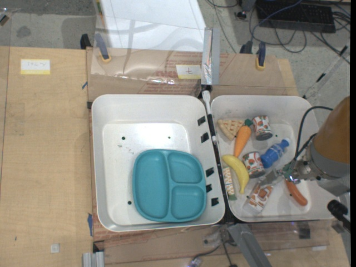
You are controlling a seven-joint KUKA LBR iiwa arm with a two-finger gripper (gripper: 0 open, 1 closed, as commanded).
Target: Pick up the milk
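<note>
Metal two-finger gripper (276, 177) low in right white bin (295, 102), just above red-white milk carton (260, 196); jaw state unclear. Arm enters from right.

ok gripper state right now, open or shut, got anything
Gripper: cannot be told. It sits low in the right bin, just above the milk carton and beside the blue bottle; nothing is seen in its grasp.

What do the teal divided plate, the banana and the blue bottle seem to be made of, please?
The teal divided plate looks like moulded plastic with a smooth matte surface and rounded compartment ridges. The banana seems to be a plastic toy, uniformly yellow and faintly shiny. The blue bottle looks like glossy plastic, though it is too small to be sure.
</note>
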